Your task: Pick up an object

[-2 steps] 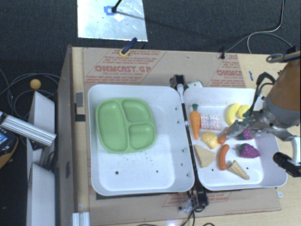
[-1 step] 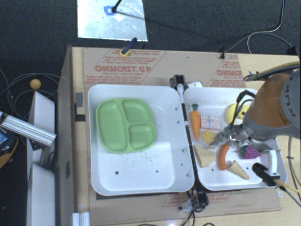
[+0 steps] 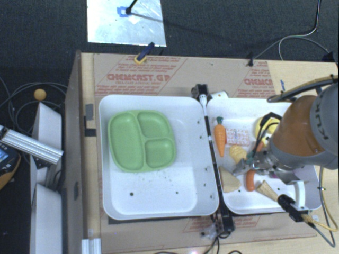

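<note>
Objects for picking were found gathered in the right-hand bin (image 3: 241,209) as viewed: a carrot (image 3: 220,135) lying along the bin's left wall, a pink-and-white packet (image 3: 238,136) just beside it, a yellow item (image 3: 266,125) partly hidden by the arm (image 3: 302,134), a pale lump (image 3: 238,153), a pale wedge (image 3: 230,181), a short orange piece (image 3: 250,180) and a cone (image 3: 266,189) near the front wall. A green divided plate (image 3: 142,141) was recorded in the other bin (image 3: 153,208), well apart from the arm. Both bins were seated side by side on the desk (image 3: 175,73).

The gripper (image 3: 253,163) was observed low over the middle of the right-hand bin, between the pale lump and the orange piece, close to both. Whether it was spread or closed could not be told, as the wrist body and shadow covered the tips. No object was seen to be held.

It was judged that an approach to the clustered items was in hand, the orange piece or the pale lump being the likeliest target, since both lay nearest the tool. The crowding was noted as a risk: neighbouring pieces could be pushed aside or caught together, and the small rounded pieces could be expected to slip out of a pinch.
</note>
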{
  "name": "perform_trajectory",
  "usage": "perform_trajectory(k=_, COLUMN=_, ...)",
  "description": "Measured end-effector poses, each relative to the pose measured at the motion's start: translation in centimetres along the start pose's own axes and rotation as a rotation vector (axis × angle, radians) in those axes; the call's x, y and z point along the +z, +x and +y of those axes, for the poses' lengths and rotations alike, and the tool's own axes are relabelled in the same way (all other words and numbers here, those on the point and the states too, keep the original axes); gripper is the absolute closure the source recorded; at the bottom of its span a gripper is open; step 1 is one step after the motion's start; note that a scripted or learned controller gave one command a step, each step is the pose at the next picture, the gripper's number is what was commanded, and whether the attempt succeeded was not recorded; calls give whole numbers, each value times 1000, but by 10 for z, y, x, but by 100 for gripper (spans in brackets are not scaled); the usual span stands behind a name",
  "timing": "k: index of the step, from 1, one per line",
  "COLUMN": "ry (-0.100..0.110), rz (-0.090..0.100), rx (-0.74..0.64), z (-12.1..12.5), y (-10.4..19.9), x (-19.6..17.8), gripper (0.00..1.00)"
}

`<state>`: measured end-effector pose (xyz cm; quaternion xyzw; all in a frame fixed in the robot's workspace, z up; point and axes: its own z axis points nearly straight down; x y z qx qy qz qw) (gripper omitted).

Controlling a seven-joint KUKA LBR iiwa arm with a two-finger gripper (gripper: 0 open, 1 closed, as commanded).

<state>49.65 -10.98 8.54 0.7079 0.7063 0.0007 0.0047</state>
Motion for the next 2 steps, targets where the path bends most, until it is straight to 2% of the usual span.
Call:
perform_trajectory(k=1, ry=1, rz=4, rx=-3, z=1, y=1, x=-10, gripper=100)
perform_trajectory(k=2, ry=4, rz=7, rx=-6, z=48, y=68, x=-100, gripper=100)
